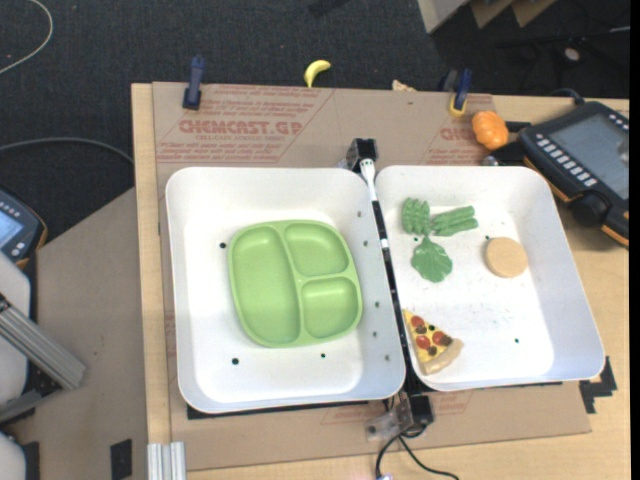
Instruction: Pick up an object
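Cardboard sheet [260, 128] covers the bench top, printed with red lettering, pinned at its far edge by two blue clamps [193, 80]. On it, two shallow white bins side by side, rims touching along the middle seam under a black clip strip [378, 230].

Left bin [195, 268]: one green divided plate [296, 282], three compartments, lying flat near the bin's centre, tilted a little off square to the bin walls. Nothing lies in the plate's compartments.

Right bin [560, 298]: four small toy foods. Green leafy vegetable pieces [438, 218] in the far-left part; just beside them, toward the near side, a single green leaf piece [432, 260]. A round tan biscuit-like disc [506, 257] to the right of the leaf, apart from it. A pizza slice [432, 342] with red topping dots lies in the near-left corner, against the wall by the seam, well apart from the other three.

Off the bins: black handheld pendant [585, 158] with buttons and orange trim at the right, past the right bin's far corner. Small orange toy [489, 128] on the cardboard beside it. Small yellow banana toy [317, 70] at the cardboard's far edge.

Arm and gripper: nothing to record on position or finger state; relation of pickable objects to the tool cannot be told.
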Controlling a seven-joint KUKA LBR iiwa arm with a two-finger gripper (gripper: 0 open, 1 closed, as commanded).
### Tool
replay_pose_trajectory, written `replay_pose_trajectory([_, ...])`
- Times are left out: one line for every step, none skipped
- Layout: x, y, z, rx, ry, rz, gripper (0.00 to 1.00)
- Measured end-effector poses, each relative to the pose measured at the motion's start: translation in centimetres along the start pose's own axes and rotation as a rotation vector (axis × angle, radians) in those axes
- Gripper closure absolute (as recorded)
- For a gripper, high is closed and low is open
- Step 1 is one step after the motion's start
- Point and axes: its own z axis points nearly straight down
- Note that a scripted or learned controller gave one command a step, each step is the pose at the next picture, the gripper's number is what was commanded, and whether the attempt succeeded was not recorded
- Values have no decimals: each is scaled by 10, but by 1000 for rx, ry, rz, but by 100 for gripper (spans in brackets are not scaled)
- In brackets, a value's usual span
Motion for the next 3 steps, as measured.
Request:
replay_pose_trajectory([-57,0,96,13,5,-7,100])
replay_pose_trajectory([4,-6,383,25,10,-12,100])
replay_pose_trajectory([53,-3,320,4,5,-16,100])
